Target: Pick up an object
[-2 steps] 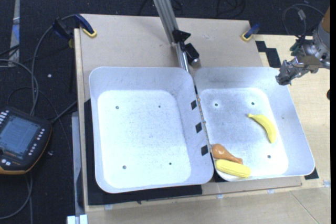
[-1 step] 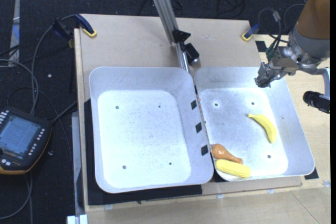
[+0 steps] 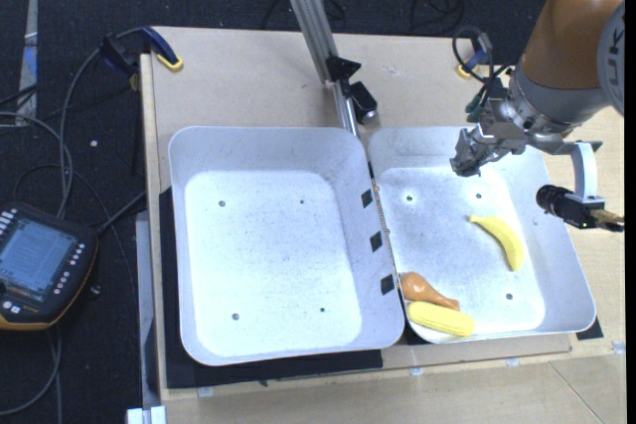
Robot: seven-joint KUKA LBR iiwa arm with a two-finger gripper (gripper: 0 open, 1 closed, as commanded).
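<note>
In the right bin (image 3: 556,313) lie three toy foods. A yellow banana (image 3: 501,237) rests right of the bin's middle. An orange-brown chicken leg (image 3: 425,289) sits by the front left corner, and a yellow corn cob (image 3: 440,319) lies just in front of it. My gripper (image 3: 466,164) hangs over the bin's back part, above and left of the banana, with nothing visible between its fingers. From this angle the fingers look dark and bunched together.
The left bin (image 3: 179,213) sits beside the right one, with black clips along the shared wall (image 3: 376,223). A slanted metal post (image 3: 308,5) rises behind the bins. A pendant (image 3: 35,263) lies on the floor at the left.
</note>
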